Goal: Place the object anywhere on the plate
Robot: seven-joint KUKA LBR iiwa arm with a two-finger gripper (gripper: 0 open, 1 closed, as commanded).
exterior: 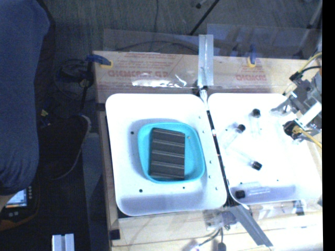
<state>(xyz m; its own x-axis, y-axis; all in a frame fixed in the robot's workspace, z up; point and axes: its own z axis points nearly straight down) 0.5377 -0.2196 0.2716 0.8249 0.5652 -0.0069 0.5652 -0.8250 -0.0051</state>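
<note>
Dark ribbed block (167,153) lies flat on blue plate (196,156), left bin (120,140). Gripper (302,120) at right bin's (272,179) right edge, nothing seen held; how far open, can't tell.

Red mirrored lettering on the cardboard strip (157,69) behind the bins, unreadable.
</note>
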